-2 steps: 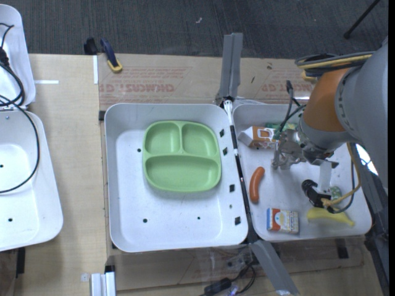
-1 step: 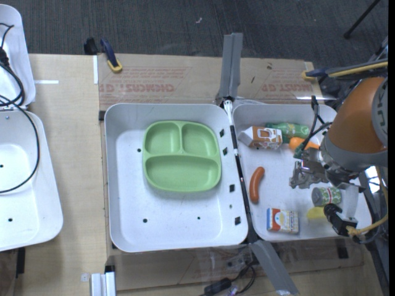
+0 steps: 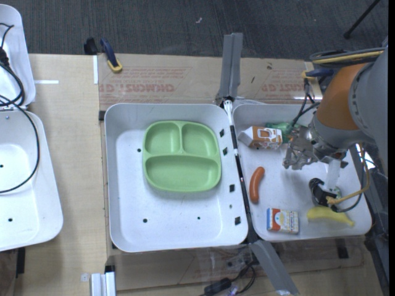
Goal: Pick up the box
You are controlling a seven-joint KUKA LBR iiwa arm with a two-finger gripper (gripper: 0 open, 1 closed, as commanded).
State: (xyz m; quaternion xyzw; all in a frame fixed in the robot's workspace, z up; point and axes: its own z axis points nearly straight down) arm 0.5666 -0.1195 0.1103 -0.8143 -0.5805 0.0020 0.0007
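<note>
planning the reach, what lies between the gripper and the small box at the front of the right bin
In the camera view, bare white bin floor lies between the gripper and the small box; the hot dog sits off to the side.

Gripper (image 3: 298,157) above the right bin (image 3: 290,196).
A box (image 3: 282,221) lies near a sausage (image 3: 256,184) and banana (image 3: 329,216).

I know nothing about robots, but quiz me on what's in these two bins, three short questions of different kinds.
1. True or false: the green divided plastic plate lies in the left white bin.
2. Which lies nearest the small white-and-orange carton box: A the orange sausage, B the yellow banana, C the brown-and-white milk carton?
3. Fill in: the gripper hovers over the ____ bin.

Key: 1 true; 2 A; 3 right.
</note>
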